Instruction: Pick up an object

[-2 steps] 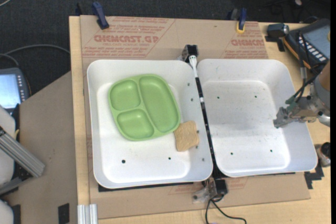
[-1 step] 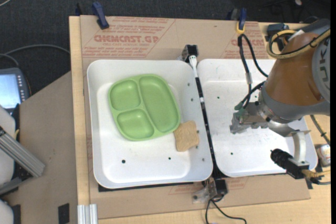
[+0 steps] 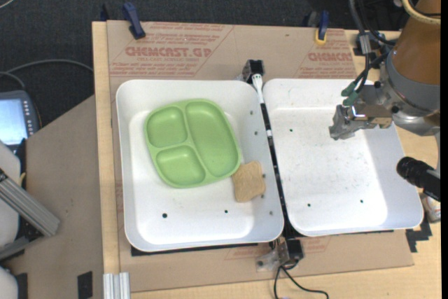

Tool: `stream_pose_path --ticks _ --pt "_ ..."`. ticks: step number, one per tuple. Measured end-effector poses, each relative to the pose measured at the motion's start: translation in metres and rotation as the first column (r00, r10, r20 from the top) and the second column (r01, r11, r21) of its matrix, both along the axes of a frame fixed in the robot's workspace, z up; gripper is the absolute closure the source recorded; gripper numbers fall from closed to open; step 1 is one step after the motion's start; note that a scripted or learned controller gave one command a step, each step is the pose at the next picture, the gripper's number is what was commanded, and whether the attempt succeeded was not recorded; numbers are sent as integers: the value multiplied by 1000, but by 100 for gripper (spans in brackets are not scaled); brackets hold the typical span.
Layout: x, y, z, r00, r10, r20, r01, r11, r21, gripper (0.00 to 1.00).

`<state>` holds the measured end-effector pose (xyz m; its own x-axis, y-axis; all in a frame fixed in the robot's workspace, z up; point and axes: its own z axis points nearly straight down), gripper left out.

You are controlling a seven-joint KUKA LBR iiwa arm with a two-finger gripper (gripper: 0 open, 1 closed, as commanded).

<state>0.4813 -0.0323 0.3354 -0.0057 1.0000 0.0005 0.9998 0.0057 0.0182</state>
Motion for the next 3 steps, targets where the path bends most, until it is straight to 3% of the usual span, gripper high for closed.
stream_pose_path --ticks 1,2,3 --pt "5 38 190 1000 -1 4 1 1000 1 100" --pt "-3 66 90 1000 -3 -27 3 1000 -1 100" --pt "-3 41 31 1000 -10 -26 10 1000 -2 100"
